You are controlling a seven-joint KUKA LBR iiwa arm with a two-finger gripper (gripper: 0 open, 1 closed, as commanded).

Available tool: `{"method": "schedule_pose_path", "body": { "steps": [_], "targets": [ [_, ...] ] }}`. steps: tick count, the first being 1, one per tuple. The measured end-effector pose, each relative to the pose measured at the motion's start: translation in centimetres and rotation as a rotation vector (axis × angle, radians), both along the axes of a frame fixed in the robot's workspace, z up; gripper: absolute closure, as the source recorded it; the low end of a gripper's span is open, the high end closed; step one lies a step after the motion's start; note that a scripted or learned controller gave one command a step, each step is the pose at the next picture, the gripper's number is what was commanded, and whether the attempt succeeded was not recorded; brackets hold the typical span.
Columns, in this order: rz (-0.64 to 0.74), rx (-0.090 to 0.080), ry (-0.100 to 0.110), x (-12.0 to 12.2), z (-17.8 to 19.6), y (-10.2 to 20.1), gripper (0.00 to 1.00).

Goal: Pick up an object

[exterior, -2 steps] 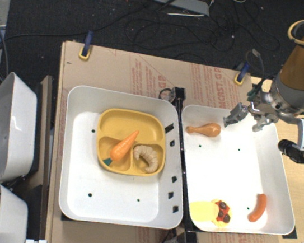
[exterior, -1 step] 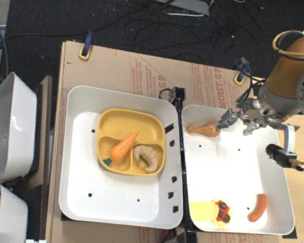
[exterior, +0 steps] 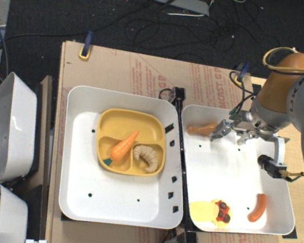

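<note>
Cardboard covers the bench (exterior: 148, 69) under two shallow white bins. At upper right of the right bin (exterior: 273, 221) the gripper (exterior: 234, 133) hangs with its fingers spread, nothing between them, just beside a brownish-orange sausage-shaped piece (exterior: 202, 129). Lower right lie a small orange sausage (exterior: 257, 208) and a yellow slice with dark berries (exterior: 211, 211). The left bin (exterior: 73, 191) holds a yellow divided plate (exterior: 112, 119) with an orange carrot (exterior: 123, 145) and a pale curled shrimp (exterior: 146, 157).

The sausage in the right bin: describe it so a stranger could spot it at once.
Start at the right bin, then go to its near right corner. The sausage lies there alone, a short orange-red link. The yellow piece with dark berries sits to its left along the near wall.
</note>
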State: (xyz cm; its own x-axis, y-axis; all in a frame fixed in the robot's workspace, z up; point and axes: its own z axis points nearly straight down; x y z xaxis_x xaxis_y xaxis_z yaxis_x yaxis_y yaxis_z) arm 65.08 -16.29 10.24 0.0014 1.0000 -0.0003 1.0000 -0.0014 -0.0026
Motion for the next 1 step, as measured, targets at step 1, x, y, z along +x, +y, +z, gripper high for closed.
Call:
{"method": "schedule_pose_path", "body": {
  "steps": [1],
  "targets": [
    [0.001,0.0,-0.003,0.1,1.33,0.03,1.0]
  ]
}}
